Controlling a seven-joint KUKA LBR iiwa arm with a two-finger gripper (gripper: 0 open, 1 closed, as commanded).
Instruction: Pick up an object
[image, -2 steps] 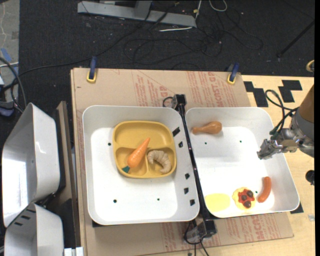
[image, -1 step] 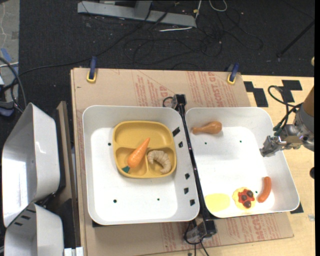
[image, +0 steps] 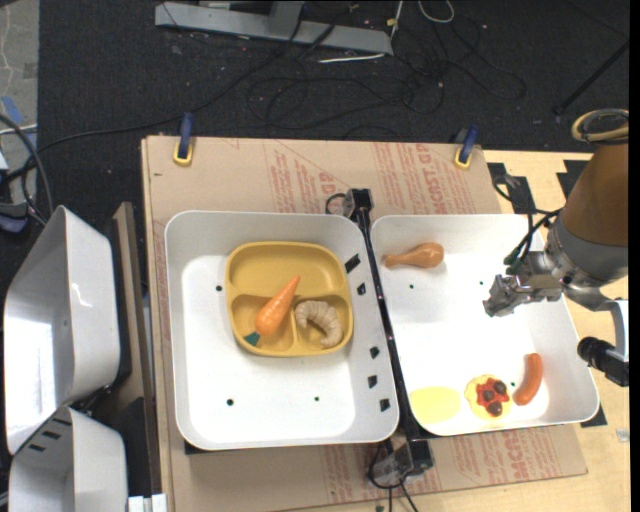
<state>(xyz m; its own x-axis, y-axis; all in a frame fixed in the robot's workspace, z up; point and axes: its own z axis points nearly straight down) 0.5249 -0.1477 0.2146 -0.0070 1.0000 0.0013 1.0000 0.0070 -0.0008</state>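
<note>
End effector hovers at the right bin's 3 o'clock side, finger state unreadable, nothing lifted; sausage at 5 o'clock untouched.

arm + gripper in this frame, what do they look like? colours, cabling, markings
The arm shows a rounded grey wrist section under a wide orange-brown band, topped by a pale ring at the frame edge. The gripper is small, dark grey metal, blocky and angular. Thin dark cables loop from the wrist area toward the gripper body. A black cylindrical fitting sticks out below the wrist. No legible markings visible.
</note>
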